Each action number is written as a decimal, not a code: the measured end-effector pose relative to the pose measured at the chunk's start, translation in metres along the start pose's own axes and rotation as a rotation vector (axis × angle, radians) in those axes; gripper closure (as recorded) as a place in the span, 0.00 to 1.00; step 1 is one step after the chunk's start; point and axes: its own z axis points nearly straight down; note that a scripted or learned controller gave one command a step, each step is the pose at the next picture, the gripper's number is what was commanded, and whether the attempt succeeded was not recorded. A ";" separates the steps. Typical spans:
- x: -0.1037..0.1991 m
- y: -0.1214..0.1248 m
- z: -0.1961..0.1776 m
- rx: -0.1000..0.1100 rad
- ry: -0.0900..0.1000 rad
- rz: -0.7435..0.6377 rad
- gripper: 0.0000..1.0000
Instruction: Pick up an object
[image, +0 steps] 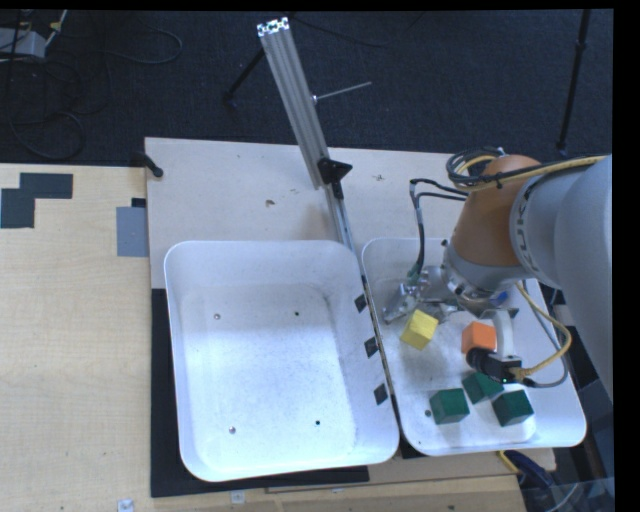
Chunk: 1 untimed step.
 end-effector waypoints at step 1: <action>-0.005 -0.046 -0.001 -0.001 0.000 0.000 0.00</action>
